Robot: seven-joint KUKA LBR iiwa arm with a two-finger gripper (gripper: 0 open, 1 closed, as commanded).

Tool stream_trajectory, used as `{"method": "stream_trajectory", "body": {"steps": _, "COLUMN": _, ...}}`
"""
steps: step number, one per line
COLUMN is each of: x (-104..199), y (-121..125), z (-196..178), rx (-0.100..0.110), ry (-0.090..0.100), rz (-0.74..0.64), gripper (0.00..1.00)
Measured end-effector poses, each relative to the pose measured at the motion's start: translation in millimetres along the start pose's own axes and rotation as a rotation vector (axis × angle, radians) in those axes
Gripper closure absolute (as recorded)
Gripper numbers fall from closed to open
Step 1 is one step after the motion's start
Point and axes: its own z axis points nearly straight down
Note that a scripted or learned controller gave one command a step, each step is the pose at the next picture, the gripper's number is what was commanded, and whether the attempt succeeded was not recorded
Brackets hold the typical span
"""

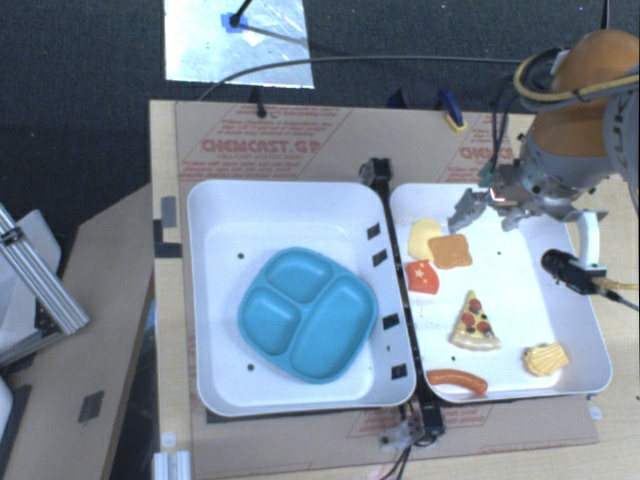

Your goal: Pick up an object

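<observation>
Two fingers [490, 208] spread open — holding nothing — above the right bin [590, 353], near the yellow piece [424, 234].

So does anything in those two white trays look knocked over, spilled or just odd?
Nothing looks spilled or broken. The blue divided plate sits askew in the left bin, and the toy sausage lies right against the right bin's near edge, away from the other food pieces.

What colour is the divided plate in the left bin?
Light blue. The plate shows plainly in the camera view, lying in the left bin.
</observation>
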Motion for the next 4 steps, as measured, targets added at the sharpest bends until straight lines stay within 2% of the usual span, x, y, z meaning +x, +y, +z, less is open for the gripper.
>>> {"method": "stream_trajectory", "body": {"steps": 2, "x": -15.0, "y": -2.3, "z": 92.7, "rx": 0.0, "ry": 0.0, "rz": 0.001, "gripper": 0.0}}
{"method": "stream_trajectory", "body": {"steps": 3, "x": -15.1, "y": -0.7, "z": 79.4, "rx": -0.007, "ry": -0.001, "rz": 0.0, "gripper": 1.0}}
{"method": "stream_trajectory", "body": {"steps": 4, "x": -8.7, "y": 1.3, "z": 16.9, "rx": -0.009, "ry": -0.001, "rz": -0.003, "gripper": 1.0}}
